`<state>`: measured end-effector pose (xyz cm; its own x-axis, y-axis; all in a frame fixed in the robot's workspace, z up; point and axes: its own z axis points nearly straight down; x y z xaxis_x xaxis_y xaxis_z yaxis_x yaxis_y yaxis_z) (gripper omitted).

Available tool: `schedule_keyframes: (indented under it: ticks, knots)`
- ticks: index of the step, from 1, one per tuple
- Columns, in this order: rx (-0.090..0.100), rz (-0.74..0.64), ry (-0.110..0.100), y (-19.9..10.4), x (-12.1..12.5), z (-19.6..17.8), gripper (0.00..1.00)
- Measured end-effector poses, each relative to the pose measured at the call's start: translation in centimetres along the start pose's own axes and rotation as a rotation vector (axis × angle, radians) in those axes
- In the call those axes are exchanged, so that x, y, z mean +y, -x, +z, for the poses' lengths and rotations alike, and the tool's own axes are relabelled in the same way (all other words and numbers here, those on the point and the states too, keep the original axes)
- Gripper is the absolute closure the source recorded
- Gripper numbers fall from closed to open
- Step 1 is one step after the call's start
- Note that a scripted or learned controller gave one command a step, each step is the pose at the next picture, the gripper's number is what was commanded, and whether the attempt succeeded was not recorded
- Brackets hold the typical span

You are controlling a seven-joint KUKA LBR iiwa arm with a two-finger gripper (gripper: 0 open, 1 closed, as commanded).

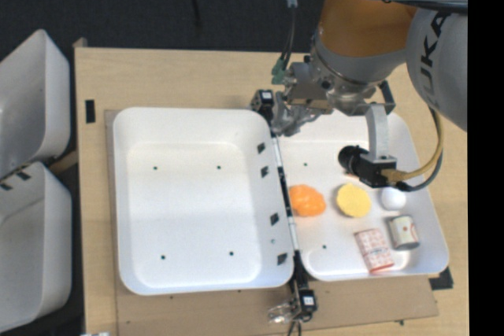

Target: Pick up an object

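The arm (pixel 378 4) is cut off by the top edge, and its bulk hides the far end of the right bin (pixel 429 260). The gripper (pixel 293 120) is a dark, cluttered shape by the bins' shared rim, too murky to read in detail. A white ball (pixel 394 199) is partly covered on its left. The red print on the small box (pixel 373 251) is too small to read. Two white shapes (pixel 27 106) left of the tabletop (pixel 94 169) are cut off by the left edge.
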<state>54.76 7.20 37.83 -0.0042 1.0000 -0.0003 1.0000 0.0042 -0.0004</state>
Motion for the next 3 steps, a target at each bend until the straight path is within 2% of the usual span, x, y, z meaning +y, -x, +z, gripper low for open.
schedule_keyframes:
  ticks: [1,2,3]
  knots:
    - [0.002,-0.002,0.005,-4.1,-0.8,-3.7,1.00]
    - [0.001,-0.001,0.007,-7.4,0.9,-7.4,1.00]
    - [0.003,-0.001,0.018,-12.1,8.3,-17.5,1.00]
